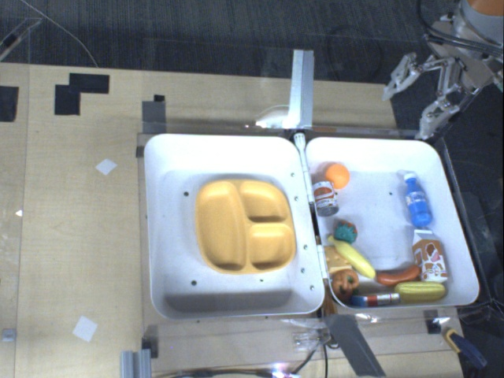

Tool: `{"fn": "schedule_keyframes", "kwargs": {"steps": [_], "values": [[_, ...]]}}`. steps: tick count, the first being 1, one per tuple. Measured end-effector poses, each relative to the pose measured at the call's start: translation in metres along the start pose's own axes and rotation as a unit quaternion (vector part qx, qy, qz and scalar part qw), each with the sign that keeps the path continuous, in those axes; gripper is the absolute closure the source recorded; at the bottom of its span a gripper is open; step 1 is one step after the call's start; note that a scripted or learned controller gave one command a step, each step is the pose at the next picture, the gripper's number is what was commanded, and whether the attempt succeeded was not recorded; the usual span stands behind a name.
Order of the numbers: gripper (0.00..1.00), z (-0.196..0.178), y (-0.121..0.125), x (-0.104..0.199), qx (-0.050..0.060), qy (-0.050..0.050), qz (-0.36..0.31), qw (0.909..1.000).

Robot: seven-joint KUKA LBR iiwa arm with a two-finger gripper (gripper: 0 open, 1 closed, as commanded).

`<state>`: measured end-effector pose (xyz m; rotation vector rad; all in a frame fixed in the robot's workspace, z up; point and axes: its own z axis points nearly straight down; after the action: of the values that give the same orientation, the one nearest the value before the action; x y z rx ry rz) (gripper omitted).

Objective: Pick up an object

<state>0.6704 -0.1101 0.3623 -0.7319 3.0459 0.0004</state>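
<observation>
1. The bench (71, 235) bears two white bins side by side: the left bin (169, 211) toward nine o'clock, the right bin (378, 179) toward three.
2. A yellow divided tray (244, 225) lies at the centre of the left bin, the largest loose item in sight.
3. The gripper (416, 94) hangs at about two o'clock of the scene, above and just outside the right bin's far rim. Its two fingers stand spread apart with nothing between them.
4. The candidates to pick all lie in the right bin. A blue bottle (416, 203) sits at its three o'clock side; a banana (353, 258) at seven, touching a green toy (345, 231) just above it.
5. A small can (324, 198) sits against the nine o'clock wall, with an orange ball (336, 175) just beside it toward eleven.
6. Along the six o'clock edge: a sausage (398, 275), a yellow-green pod (420, 291) and a marker (376, 298), crowded together.
7. Judged step: approach, nothing grasped yet. The next move calls for travelling toward seven o'clock and descending; the bottle, standing apart from its neighbours, looks the easiest target.
</observation>
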Motion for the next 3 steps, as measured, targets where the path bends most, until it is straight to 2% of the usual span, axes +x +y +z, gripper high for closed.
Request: {"fn": "schedule_keyframes", "kwargs": {"steps": [1,2,3], "values": [[0.0,0.145,-0.039,0.045,-0.002,0.003,-0.116,0.9932],[1.0,0.125,-0.039,0.039,0.006,-0.005,-0.119,0.9928],[1.0,0.213,-0.084,0.046,-0.001,0.003,-0.145,0.9894]]}}
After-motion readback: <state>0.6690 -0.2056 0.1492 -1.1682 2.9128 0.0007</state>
